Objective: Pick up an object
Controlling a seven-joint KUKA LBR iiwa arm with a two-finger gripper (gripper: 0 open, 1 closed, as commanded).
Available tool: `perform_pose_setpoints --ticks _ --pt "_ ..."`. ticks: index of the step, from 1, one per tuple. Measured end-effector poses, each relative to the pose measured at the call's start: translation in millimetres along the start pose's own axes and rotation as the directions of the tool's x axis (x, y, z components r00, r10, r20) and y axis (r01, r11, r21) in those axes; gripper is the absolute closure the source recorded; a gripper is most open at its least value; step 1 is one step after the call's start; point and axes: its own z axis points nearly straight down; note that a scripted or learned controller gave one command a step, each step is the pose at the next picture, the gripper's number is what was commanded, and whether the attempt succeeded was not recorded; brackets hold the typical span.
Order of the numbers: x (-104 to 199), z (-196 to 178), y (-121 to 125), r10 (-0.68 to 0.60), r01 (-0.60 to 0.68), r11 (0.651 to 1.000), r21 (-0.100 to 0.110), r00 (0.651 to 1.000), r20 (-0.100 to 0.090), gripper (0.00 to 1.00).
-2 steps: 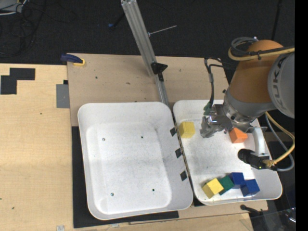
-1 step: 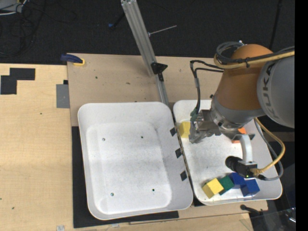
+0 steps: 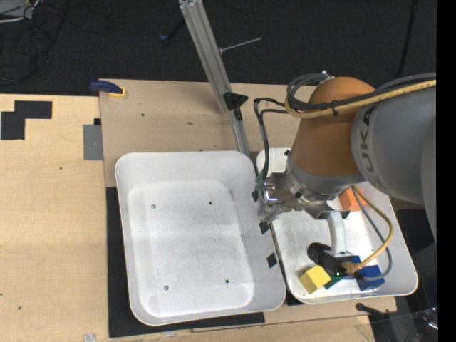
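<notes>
Over the right bin [image 3: 407,273], close to its left wall where it meets the left bin [image 3: 135,168], my gripper [image 3: 268,243] hangs from the grey and orange arm [image 3: 335,144], which reaches in from the right. Its two dark fingers [image 3: 265,226] stand apart with nothing between them, so as I read it nothing is held yet.

Both white bins sit side by side on the pale wooden counter [image 3: 164,112]. All the candidates to pick lie in the right bin. A yellow block [image 3: 312,280] sits at its near edge. A blue object [image 3: 370,276] lies just to the right of the block, also near the front. An orange object [image 3: 349,199] shows farther back, partly hidden under the arm. I cannot make out what the blue and orange things are.

I judge that I am at the approach step, with the grasp not yet made. The fingers sit to the left of the yellow block and farther back, over bare bin floor. The next move calls for shifting right and nearer, centring the spread fingers over the block, lowering until they straddle it, then closing and lifting. The bin wall close by leaves little room, so the descent must stay clear of it.
</notes>
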Motion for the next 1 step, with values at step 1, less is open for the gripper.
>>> perform_pose_setpoints --ticks 1 --pt "49.0 -11.2 -28.1 -0.001 0.001 1.000 0.000 1.000 0.000 1.00"
